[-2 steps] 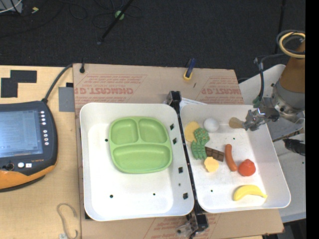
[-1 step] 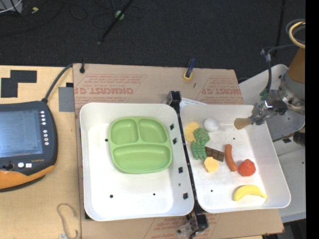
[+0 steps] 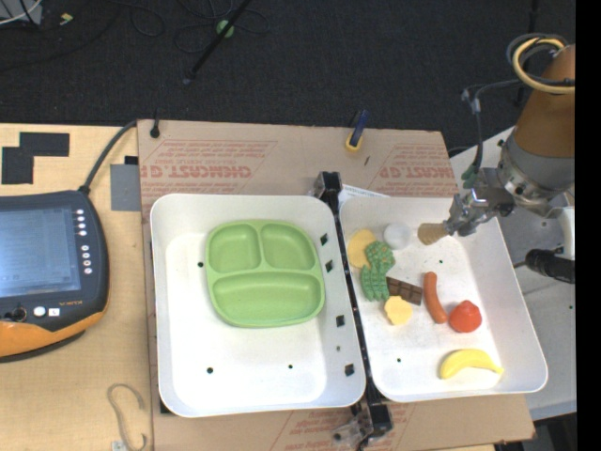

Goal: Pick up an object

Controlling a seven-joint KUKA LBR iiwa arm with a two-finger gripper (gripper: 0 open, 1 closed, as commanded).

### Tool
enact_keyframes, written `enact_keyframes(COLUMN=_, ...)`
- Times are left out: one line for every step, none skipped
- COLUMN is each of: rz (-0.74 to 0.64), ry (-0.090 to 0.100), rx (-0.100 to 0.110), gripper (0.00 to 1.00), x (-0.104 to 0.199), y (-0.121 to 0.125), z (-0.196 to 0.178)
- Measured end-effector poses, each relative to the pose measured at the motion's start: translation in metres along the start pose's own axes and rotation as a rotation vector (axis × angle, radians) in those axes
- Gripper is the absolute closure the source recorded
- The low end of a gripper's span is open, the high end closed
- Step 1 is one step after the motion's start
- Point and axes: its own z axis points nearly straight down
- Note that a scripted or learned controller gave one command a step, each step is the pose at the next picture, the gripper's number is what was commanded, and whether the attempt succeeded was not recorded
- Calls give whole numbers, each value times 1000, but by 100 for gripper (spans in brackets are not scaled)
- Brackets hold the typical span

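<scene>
Claw (image 3: 457,222) over the right bin (image 3: 526,346), gripping a tan piece (image 3: 431,233).

I saw the claw pinching that tan piece above the bin's far edge. Relative to the sausage (image 3: 433,297), the tomato (image 3: 465,317) sat just right, the banana (image 3: 469,364) nearer me, the green toy (image 3: 377,269) left.

Green divided plate (image 3: 265,274) in left bin (image 3: 178,346) — toy foods fill right bin (image 3: 521,346).

Dark carpet (image 3: 310,54) strewn with cables (image 3: 169,12), cardboard-covered bench (image 3: 235,158), teach pendant (image 3: 47,261)
</scene>
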Motion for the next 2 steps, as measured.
enact_keyframes(rz=-2, ry=0, rx=-2, gripper=100, x=52, y=12, z=-6)
enact_keyframes(rz=0, ry=0, rx=2, gripper=100, x=98, y=10, z=6)
